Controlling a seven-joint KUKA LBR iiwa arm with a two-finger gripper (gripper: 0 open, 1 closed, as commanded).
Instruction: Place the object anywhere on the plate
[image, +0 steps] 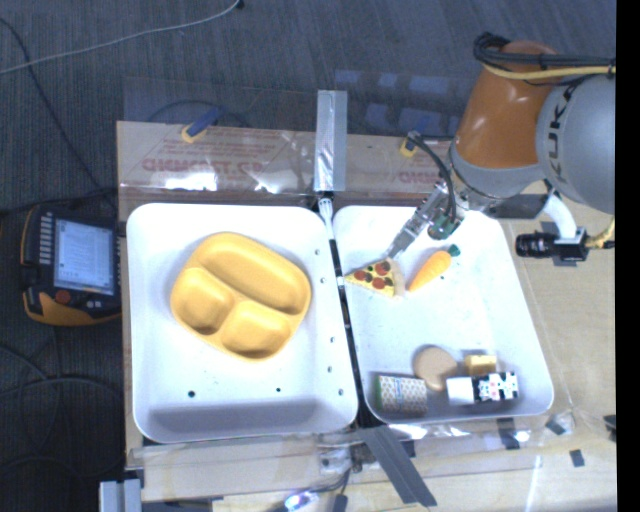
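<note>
The claw (408, 238) hangs in the upper middle of the right white bin (520, 330), and I cannot tell how far it is open or whether it has anything. Its tip is just above the small flat toy pizza slice (377, 276), with the orange toy carrot (430, 269) just beside (which of them is the object, I cannot say). Both look light and stiff; the carrot's smooth round body may slip, so gripping across its middle seems safest. The yellow divided plate (240, 295) sits in the left white bin (160, 390).
</note>
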